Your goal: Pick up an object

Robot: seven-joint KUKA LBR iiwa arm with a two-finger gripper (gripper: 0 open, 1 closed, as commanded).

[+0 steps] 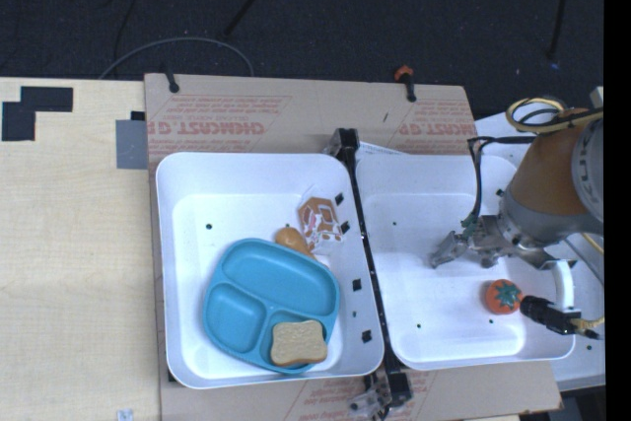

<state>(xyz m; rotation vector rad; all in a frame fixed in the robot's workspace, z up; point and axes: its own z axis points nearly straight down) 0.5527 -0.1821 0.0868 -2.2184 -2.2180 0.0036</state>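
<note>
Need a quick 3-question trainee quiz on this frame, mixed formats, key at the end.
1. True or false: the slice of bread lies in a compartment of the blue tray.
2. Which bin holds the tomato toy? A) the left bin B) the right bin C) neither
3. Fill in: the gripper is over the ____ bin, to the tomato toy's upper left in the camera view.

Key: 1 true; 2 B; 3 right.
</note>
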